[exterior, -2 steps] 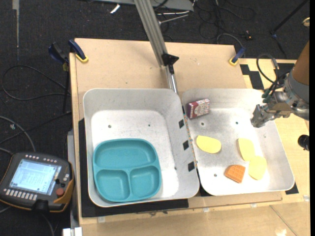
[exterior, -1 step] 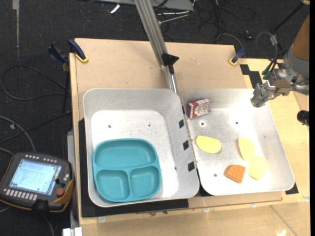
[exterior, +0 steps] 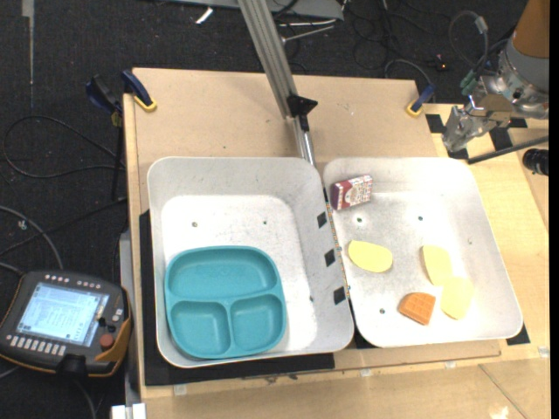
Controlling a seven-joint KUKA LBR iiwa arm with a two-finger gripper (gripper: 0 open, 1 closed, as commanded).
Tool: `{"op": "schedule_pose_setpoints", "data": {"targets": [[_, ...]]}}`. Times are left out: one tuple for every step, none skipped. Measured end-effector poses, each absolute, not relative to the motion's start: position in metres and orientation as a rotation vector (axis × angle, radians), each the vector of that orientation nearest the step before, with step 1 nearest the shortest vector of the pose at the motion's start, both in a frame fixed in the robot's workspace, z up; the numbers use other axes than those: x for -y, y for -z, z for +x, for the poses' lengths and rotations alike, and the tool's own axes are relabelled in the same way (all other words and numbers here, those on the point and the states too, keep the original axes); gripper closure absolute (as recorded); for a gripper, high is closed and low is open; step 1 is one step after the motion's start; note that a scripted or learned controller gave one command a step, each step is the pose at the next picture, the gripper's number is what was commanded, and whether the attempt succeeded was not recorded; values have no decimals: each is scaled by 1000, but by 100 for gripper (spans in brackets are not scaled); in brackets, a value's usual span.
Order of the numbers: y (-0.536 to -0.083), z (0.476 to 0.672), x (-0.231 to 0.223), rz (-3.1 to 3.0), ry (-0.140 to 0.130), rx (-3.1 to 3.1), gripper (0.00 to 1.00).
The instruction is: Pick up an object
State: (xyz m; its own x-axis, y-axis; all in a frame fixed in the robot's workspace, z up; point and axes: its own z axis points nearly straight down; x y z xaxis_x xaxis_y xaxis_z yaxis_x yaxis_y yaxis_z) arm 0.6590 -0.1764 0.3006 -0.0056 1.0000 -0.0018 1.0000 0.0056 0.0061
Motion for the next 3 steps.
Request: {"op": "schedule_pose_setpoints", "data": {"targets": [[-299, 657, 177, 2217, 1, -2224, 0], [-309, 657, 177, 2212, 0, -2225, 100], [-309, 657, 177, 2212, 2, -2226, 0]]}}
